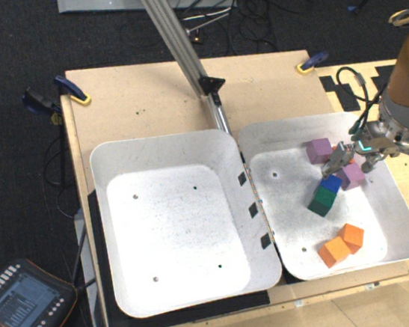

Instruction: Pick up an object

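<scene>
The right bin (397, 245) holds several small blocks. A purple block (319, 151) lies toward the back. A second purple block (354, 175) lies beside a blue block (331, 183) that touches a green block (321, 201). Two orange blocks (334, 251) (353, 235) sit side by side near the front. My gripper (346, 162) reaches in from the right and hangs over the cluster, between the two purple blocks and just above the blue one. It partly covers the second purple block. Nothing is visibly lifted.
The left bin (113, 209) stands beside the right one, their rims meeting mid-bench. A metal pole (176, 38) slants down to the bins' back junction. Clamps (73, 90) (311, 62) sit at the board's back corners. A teach pendant (21, 306) lies at the lower left.
</scene>
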You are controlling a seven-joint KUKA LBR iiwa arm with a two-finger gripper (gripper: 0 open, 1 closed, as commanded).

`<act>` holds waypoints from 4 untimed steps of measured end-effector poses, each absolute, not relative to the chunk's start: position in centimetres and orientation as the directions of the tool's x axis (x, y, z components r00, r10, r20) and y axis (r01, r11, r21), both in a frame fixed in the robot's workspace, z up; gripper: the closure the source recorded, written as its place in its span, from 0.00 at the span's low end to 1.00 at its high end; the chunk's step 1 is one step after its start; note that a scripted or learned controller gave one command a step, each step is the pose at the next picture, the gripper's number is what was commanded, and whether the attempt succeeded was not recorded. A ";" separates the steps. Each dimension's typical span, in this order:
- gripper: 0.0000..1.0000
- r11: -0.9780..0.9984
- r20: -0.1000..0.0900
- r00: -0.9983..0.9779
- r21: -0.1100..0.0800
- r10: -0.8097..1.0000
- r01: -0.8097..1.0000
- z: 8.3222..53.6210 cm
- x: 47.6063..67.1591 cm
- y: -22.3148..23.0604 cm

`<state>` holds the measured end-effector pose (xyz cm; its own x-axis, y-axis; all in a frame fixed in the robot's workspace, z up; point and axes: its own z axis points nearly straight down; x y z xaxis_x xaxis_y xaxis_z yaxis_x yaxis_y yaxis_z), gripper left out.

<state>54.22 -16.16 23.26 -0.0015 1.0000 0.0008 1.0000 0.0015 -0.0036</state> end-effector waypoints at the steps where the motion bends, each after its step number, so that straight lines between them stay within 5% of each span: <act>1: 0.00 0.000 0.000 0.000 0.000 1.000 1.000 23.4 54.3 -16.2; 4: 0.00 -0.001 0.000 0.001 -0.002 1.000 1.000 9.3 53.9 -16.4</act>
